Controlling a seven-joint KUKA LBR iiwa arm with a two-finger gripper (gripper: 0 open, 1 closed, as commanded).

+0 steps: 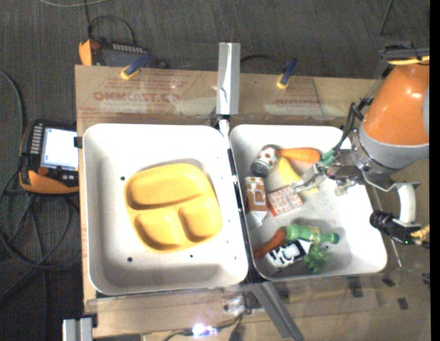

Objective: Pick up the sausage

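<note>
The sausage (pixel 268 241), a short reddish-brown link, lies slanted near the front left of the right bin (pixel 362 251). It rests against a black-and-white item (pixel 286 253) and sits just left of a green toy vegetable (pixel 313 238). My gripper (pixel 312 178) hangs over the upper middle of the right bin, above a red-and-white packet (pixel 284 202) and a yellow piece (pixel 288 168). It is well up and to the right of the sausage, and nothing shows held in it.
The right bin also holds a carrot (pixel 300 154), a small can (pixel 262 161) and a brown box (pixel 255 192) by the left wall. A yellow divided tray (pixel 175 206) lies in the left bin (pixel 106 162). A metal divider post (pixel 227 77) stands between the bins.
</note>
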